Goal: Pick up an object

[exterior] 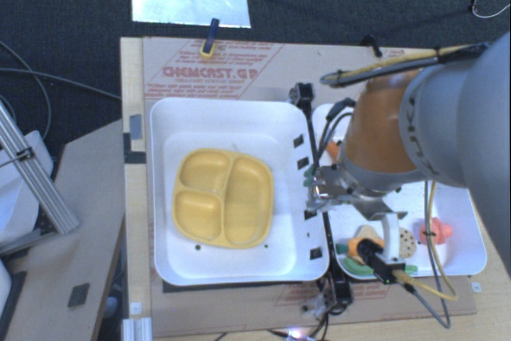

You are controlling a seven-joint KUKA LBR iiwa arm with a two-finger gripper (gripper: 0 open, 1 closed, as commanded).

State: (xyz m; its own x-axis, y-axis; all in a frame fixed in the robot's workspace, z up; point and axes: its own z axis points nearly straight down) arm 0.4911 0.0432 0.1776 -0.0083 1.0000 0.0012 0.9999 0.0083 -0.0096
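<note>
Jaws over right bin (pixel 471 251) – one yellow tray (pixel 224 197)

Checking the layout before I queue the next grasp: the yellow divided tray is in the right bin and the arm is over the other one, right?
Not quite. The camera view shows the yellow divided tray in the left bin. The arm is over the other one, the right bin.
</note>
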